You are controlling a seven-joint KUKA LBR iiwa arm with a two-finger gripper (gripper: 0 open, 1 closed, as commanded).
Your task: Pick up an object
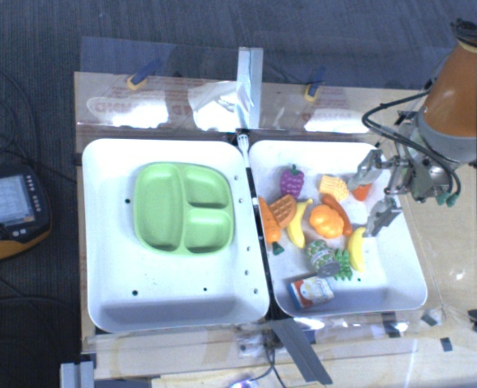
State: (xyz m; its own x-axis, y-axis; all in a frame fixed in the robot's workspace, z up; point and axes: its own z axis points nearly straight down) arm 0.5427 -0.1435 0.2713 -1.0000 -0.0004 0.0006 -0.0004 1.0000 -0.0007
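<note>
Tool open over the right bin, nothing held yet

I see my tool [374,196] hanging with its two fingers spread wide and bare above the right bin [400,285], at the bin's arm-side edge. The toy food is heaped just to the tool's far side, away from the arm: an orange fruit [327,220] nearest, a yellow banana [356,249] just below the lower finger, a purple grape bunch [291,181] farther off, and a small carton [311,291] lying apart toward the near wall. I judge these to be light, hollow plastic, stiff and fairly slick, so rounded pieces may squirt out of a pinch. I would take the orange fruit across its middle, or the carton on its flat sides. The green tray [183,207] sits well beyond, in the left bin [109,289].
</note>
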